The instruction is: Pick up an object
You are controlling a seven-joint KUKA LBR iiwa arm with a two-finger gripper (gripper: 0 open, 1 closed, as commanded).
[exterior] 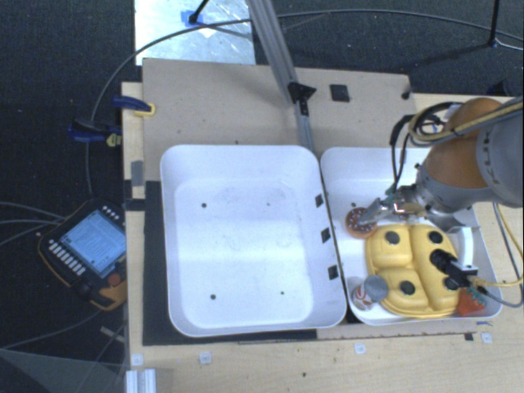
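camera view: the gripper (383, 209) is low in the right bin (360, 164), near its left-centre, with the grey arm (463, 166) and its orange band reaching in from the right. the tip sits just beside a small round brown-and-red object (357, 221) that lies on the bin floor close to the dividing wall. whether the jaws are spread or pressed together i cannot tell; the tip is small and blurred, and nothing is clearly pinched between them. a large yellow moulded object (408, 270) with dark spots fills the lower part of the same bin, touching or nearly touching the round piece. a small grey round thing (375, 286) lies at the yellow object's lower left, and an orange-red bit (468, 302) shows at the bin's lower right corner. the left bin (246, 236) has nothing to grasp.

judged from this, the step in hand is closing on the round object. to do it well, the tip should be centred over the piece rather than beside it, jaws straddling it on its free sides, away from the yellow object and the wall. descend fully to the floor, since the piece looks flat, then lift straight up so it does not catch the yellow edge
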